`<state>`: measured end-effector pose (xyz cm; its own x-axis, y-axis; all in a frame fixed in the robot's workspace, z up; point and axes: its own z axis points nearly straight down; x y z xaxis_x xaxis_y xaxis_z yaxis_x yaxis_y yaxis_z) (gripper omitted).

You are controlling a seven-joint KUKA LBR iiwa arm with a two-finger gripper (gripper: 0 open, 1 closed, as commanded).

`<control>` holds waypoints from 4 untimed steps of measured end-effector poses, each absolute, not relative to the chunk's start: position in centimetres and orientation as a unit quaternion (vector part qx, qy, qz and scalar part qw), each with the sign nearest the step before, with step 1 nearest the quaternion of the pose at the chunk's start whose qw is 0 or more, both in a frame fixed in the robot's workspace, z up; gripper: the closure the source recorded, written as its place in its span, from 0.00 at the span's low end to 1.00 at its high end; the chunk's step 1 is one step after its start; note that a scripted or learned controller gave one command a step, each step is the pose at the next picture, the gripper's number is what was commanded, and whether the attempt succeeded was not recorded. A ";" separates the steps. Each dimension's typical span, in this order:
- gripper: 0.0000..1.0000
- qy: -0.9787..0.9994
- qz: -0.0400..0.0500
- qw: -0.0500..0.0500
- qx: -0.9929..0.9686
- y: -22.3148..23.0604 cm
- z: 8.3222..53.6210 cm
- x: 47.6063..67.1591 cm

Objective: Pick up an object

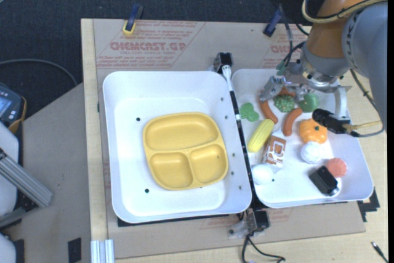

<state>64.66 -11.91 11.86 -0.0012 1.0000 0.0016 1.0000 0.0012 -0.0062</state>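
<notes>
My gripper (285, 90) is low in the right bin (363, 185), near its far edge, right over a green leafy toy (285, 103). The arm hides how the toy sits under it. Close around lie an orange sausage (268, 111), a second sausage (292, 121) and another green piece (309, 100). An orange pumpkin toy (312, 130) rests just right of them.
The right bin also holds a corn cob (260, 135), a green disc (249, 112), a small printed packet (275, 152), two white balls (312, 152) (263, 174), a salmon-coloured piece (336, 166) and a black block (323, 180). In the left bin (117, 132) lies a yellow divided plate (184, 149).
</notes>
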 end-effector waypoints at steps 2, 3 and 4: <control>1.00 -0.707 -0.001 -0.005 -0.707 -12.2 10.3 65.0; 1.00 -0.708 -0.002 -0.003 -0.707 -11.9 15.8 66.2; 1.00 -0.708 -0.002 -0.004 -0.707 -11.6 21.3 65.4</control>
<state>65.40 -11.63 21.33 -0.0012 1.0000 -0.0017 1.0000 0.0012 0.0083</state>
